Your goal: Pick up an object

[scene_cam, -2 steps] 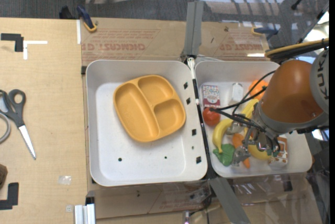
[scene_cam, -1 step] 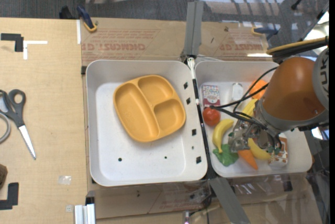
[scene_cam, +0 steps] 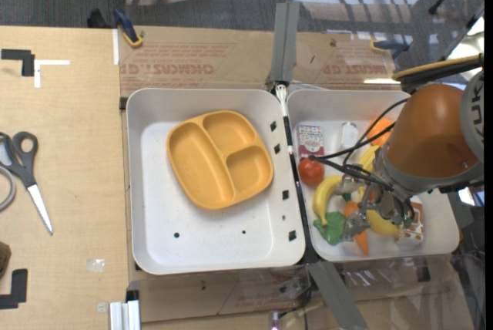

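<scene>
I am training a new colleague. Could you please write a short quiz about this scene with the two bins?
1. True or false: the yellow divided plate lies in the left bin.
2. The gripper is above which bin? A) left B) right
3. Which tool lies on the bench, left of the bins?

Key: 1 true. 2 B, the right bin, over the banana. 3 scissors.

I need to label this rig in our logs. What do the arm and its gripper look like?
The arm has a large, rounded orange section, glossy, with a grey link at the view's right edge bearing part of a dark letter. Thin black cables loop from it across the right bin. The gripper below is a small metallic grey and black assembly with exposed mechanical parts.
</scene>
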You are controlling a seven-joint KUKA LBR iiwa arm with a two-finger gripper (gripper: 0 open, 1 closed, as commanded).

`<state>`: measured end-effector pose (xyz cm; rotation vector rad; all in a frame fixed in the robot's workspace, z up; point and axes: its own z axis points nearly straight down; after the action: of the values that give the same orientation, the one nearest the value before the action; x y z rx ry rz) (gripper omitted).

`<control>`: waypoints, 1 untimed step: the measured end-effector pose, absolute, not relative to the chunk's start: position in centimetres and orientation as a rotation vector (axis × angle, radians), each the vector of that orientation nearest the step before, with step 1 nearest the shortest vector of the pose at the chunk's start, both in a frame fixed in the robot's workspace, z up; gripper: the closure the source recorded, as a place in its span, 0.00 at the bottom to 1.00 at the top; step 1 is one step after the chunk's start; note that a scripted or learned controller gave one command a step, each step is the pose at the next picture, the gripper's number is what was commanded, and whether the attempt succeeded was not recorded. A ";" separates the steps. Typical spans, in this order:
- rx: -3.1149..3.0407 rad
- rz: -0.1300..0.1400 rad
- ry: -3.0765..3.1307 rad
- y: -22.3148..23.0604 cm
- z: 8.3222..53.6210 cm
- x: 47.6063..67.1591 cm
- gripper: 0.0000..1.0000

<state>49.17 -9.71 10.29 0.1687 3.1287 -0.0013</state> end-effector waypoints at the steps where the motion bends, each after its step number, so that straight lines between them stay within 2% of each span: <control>1: 0.115 -0.001 3.137 -9.2 9.3 47.9 0.00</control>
<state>47.91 -9.16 9.25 0.1152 3.1368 -0.0008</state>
